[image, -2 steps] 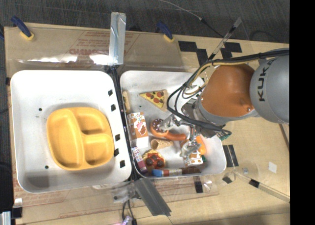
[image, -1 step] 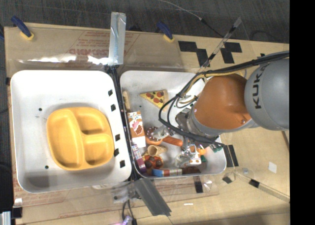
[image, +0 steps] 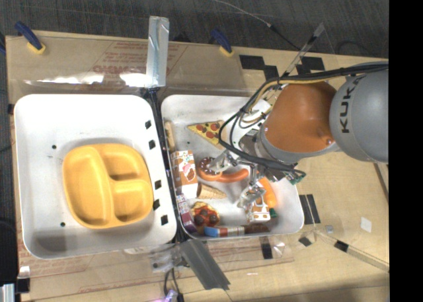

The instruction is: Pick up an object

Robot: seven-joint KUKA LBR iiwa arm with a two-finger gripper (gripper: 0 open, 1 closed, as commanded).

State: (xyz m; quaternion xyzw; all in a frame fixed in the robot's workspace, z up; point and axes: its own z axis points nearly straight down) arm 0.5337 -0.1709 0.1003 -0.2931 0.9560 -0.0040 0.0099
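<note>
The grey arm's end effector [image: 246,176] is low in the right shallow white bin [image: 173,110], over an orange sausage-shaped toy [image: 228,176]; I cannot tell its state. A pizza-slice toy [image: 207,129] lies near. The left white bin [image: 26,162] holds 1 yellow divided plastic tray [image: 106,184].

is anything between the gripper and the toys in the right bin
Nothing visible stands between them. The gripper is already down in the right bin, among the toys, right beside the hot dog. Other toys crowd close: the pizza slice behind it and the carrot on its other side.
</note>
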